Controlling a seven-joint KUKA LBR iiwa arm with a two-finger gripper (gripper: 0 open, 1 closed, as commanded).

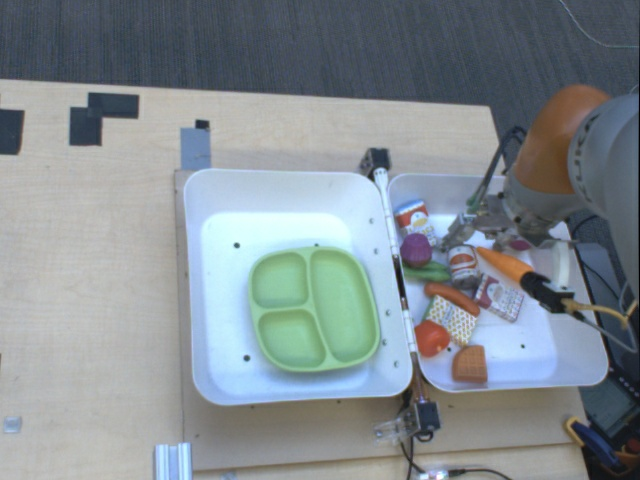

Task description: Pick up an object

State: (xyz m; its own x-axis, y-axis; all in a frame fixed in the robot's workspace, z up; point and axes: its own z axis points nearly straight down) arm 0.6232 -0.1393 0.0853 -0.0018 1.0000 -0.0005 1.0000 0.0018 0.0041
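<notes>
The right bin [530, 353] holds a heap of toy food. Along its left side lie a small red-labelled can [412, 215], a purple eggplant [415, 251] and a red-and-white can [462, 261]. An orange carrot [505, 263], a maroon packet [498, 296], a red chili [452, 296], a checkered cracker [452, 318], a red tomato [432, 339] and an orange-brown block [469, 364] fill the rest. My gripper [466, 226] hangs low over the upper middle of this bin, just above the red-and-white can and right of the small can. Nothing visibly sits in it.
The left bin [215, 268] carries a green three-part plate [315, 308]. The grey arm with its orange band [555, 153] covers the right bin's upper right corner. Cables [600, 313] trail along the bin's right rim. Black marks dot the wooden bench [100, 268] at far left.
</notes>
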